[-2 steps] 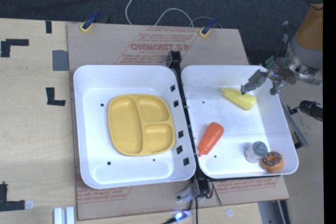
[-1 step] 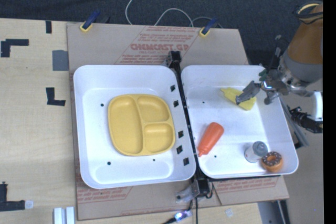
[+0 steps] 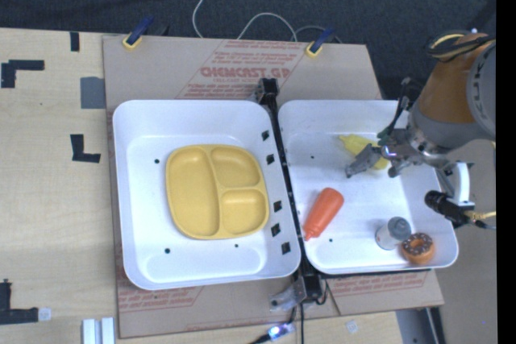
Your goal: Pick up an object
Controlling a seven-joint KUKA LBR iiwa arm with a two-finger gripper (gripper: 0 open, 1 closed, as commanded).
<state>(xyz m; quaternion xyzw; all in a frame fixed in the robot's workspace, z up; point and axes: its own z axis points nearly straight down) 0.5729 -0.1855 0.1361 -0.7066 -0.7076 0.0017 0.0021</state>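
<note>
1. Your gripper (image 3: 372, 161) sits low in the right white plastic bin (image 3: 322, 115), right at a yellow banana-like item (image 3: 352, 144) near the bin's far side.
2. Honestly can't tell if the fingers are open or closed, they're too dark and small.
3. Same bin also holds an orange plastic carrot (image 3: 322, 212) by the divider, plus a small grey round can (image 3: 393, 232) touching a frosted brown donut (image 3: 418, 246) in the near right corner.
4. The left white bin (image 3: 129, 133) carries a yellow compartment tray (image 3: 216, 191).
</note>
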